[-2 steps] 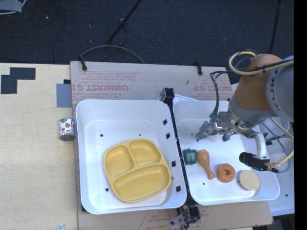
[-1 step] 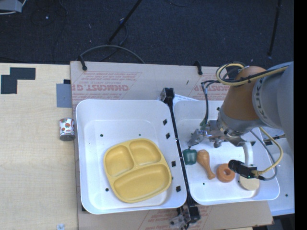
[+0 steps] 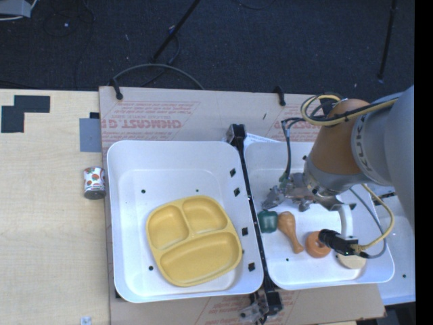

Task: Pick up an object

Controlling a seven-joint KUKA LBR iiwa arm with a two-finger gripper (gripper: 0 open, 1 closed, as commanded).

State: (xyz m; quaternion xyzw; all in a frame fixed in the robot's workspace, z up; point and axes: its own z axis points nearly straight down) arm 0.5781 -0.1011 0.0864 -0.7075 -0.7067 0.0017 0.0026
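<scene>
Nothing is lifted yet: the tool [image 3: 281, 196], grip state unclear, hangs just above the green object [image 3: 268, 221].

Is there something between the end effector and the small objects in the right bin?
Nothing visible blocks it. The end effector hangs in the right bin, just above the green object and the tan drumstick-shaped toy.

Divided plate [image 3: 194, 240] in left bin [image 3: 128, 161]; drumstick toy [image 3: 291, 229] in right bin [image 3: 379, 273].
</scene>
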